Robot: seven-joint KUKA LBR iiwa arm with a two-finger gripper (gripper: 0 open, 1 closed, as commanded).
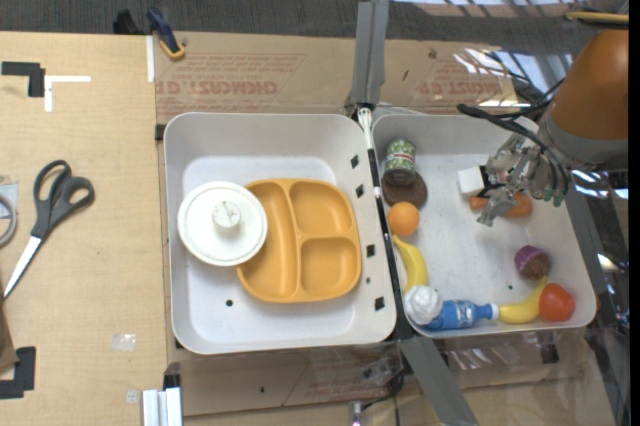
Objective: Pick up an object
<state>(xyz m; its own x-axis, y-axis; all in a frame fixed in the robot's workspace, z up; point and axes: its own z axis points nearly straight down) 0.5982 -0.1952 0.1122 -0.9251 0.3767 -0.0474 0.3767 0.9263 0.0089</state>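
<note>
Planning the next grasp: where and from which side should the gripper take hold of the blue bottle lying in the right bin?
Probably best to grip the blue bottle across its blue body, coming straight down from above. It lies flat along the right bin's front wall, white cap toward the yellow banana. The fingers would close across its narrow width; the second banana crowds its base end, so take it mid-body.

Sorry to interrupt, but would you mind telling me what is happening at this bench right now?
The arm has reached into the right bin, and its tool sits low over a small orange object beside a white block. Whether anything is gripped is unclear. A bottle, bananas and other items lie around it. The left bin holds a yellow divided plate and a white lid.
</note>
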